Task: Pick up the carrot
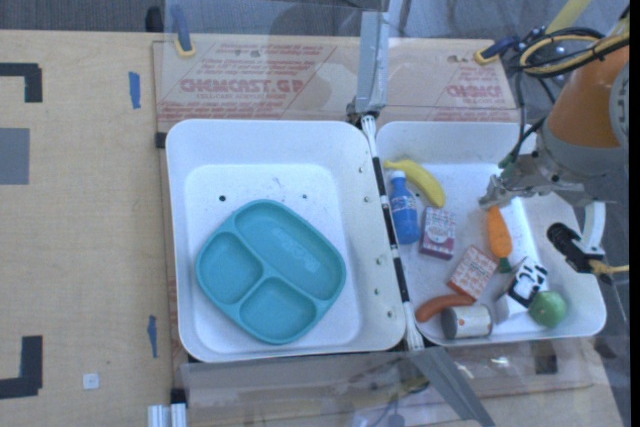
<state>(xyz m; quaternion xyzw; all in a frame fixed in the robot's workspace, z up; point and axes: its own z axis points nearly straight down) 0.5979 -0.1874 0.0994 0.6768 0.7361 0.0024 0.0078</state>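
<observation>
Hovering at three o'clock over the right bin [590, 315], gripper [500, 191] poised just above the carrot [498, 232], apparently to descend onto it. Cannot tell the gripper's state. Lying end-on, between small box [438, 234] and bin wall, carrot not yet lifted.

1. The carrot [498, 232] is plain orange.
2. The banana [420, 179] is yellow.
3. The bottle [404, 208] is blue with a white cap.
4. The divided plate [270, 271] is teal.
5. Both bins [200, 155] are white.
6. The round fruit [547, 308] is green.
7. The surface [70, 235] is pale wood with blue tape marks [134, 89].
8. The arm [590, 105] is grey with an orange band.
</observation>
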